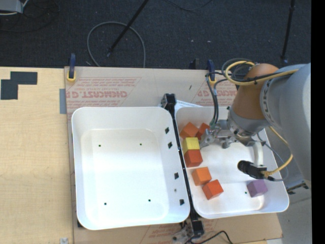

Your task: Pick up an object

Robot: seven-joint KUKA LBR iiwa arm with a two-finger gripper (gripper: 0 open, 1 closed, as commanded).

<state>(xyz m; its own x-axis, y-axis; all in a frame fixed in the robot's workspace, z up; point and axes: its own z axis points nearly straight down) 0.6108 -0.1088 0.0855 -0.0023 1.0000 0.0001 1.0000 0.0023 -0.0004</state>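
Blocks crowd the right bin (277,203): a yellow block (192,144) sits between orange blocks at its 12 and 6 o'clock, and a purple block (257,188) lies apart at 4 o'clock. The gripper (216,135) (whether spread or pressed together cannot be told) hangs just at the yellow block's 2 o'clock. The left bin (81,136) adjoins.

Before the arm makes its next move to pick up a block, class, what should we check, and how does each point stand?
1. Blocks lie in the right bin: ok.
2. Pincer sits over that bin, near the yellow block: ok.
3. A block held by the pincer: cannot tell.
4. Purple block stands apart from the others: ok.
5. Yellow block has free sides: not ok, orange blocks crowd it.
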